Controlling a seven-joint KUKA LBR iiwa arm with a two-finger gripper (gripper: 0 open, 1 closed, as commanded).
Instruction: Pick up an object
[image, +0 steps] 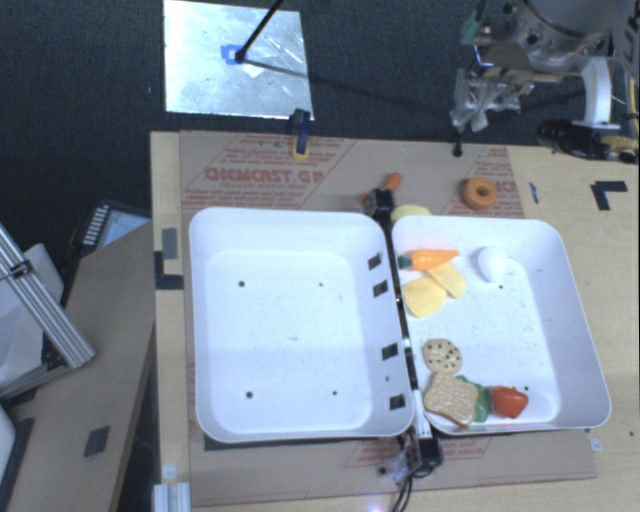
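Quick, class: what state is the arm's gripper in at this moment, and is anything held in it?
Gripper: raised beyond the right bin, nothing seen between its fingers; open or shut cannot be told.

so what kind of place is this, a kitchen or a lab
Most likely a robotics lab: two white bins on a bench, toy food such as a carrot, and a robot gripper above.
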